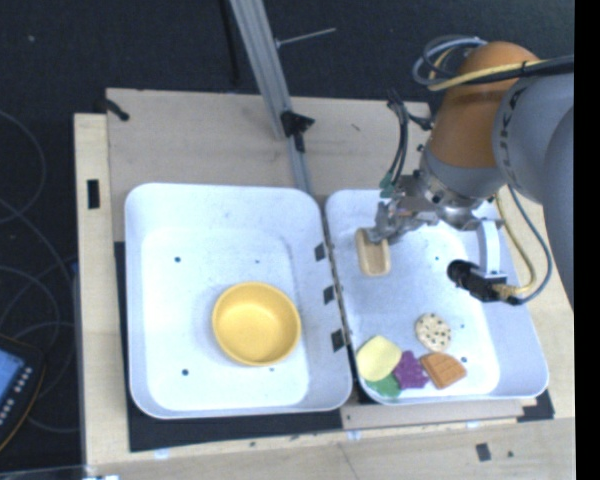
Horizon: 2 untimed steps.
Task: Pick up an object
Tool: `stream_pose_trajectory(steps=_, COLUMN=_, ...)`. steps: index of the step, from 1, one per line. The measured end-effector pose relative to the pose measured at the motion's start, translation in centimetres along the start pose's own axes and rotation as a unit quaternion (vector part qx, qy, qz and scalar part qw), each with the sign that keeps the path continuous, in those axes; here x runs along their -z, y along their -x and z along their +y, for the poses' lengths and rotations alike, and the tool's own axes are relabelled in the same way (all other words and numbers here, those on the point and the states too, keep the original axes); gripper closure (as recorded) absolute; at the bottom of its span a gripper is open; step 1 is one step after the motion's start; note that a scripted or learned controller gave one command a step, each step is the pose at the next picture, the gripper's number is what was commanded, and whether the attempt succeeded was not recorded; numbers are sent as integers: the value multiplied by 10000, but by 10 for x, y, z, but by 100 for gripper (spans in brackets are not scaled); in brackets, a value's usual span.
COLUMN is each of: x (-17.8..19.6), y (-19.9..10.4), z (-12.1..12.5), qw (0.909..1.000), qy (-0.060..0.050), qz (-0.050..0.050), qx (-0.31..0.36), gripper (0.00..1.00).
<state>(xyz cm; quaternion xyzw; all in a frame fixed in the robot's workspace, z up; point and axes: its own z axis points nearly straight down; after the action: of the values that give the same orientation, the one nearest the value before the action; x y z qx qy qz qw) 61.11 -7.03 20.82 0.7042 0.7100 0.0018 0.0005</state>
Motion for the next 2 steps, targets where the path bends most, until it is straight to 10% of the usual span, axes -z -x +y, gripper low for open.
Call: stream_pose_trajectory(steps=2, x=29, y=-93, z=27, qw=10000, qy=-2, qz=-2, qx=-4, gripper=100)
